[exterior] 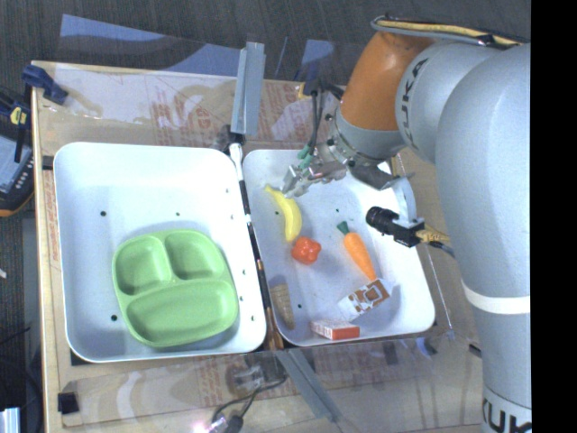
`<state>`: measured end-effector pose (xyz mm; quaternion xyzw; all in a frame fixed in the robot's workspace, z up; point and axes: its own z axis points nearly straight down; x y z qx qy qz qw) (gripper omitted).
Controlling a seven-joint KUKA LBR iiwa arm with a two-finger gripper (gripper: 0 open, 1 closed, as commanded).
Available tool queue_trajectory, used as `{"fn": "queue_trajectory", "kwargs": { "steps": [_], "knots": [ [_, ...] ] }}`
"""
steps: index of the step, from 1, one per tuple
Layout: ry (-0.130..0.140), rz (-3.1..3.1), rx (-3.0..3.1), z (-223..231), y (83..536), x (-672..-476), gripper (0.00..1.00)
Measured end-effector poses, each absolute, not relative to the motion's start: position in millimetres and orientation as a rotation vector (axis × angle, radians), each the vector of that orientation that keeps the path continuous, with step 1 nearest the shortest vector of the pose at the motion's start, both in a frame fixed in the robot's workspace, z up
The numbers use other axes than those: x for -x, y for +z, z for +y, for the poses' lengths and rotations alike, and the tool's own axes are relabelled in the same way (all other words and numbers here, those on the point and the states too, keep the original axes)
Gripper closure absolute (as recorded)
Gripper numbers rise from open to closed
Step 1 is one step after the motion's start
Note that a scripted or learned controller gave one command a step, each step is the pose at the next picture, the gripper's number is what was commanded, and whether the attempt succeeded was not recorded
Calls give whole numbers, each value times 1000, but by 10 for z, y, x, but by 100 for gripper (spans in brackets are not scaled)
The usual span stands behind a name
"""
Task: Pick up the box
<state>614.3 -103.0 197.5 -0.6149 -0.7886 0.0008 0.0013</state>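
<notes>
Two boxes lie in the right bin (pixel 410 309). A brown and white carton (pixel 367 298) rests tilted near the front right corner. A flat orange-red box (pixel 335 331) lies against the front wall. My gripper (pixel 300 178) hangs over the back left part of this bin, just above the top end of a yellow banana (pixel 288 213). It is well away from both boxes, and nothing shows in its grasp. The grey arm with its orange band (pixel 383 79) reaches in from the right.
A red tomato-like fruit (pixel 306 250) and an orange carrot (pixel 358 251) lie mid-bin between the gripper and the boxes. A brown item (pixel 284 305) sits by the bin's left wall. The left bin (pixel 81 179) holds a green divided plate (pixel 174 287).
</notes>
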Motion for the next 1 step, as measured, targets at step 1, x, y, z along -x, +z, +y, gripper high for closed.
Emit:
{"fn": "queue_trajectory", "kwargs": {
  "steps": [1],
  "knots": [
    [2,-2476,1930,-1028,1976,-6143,0]
  ]
}}
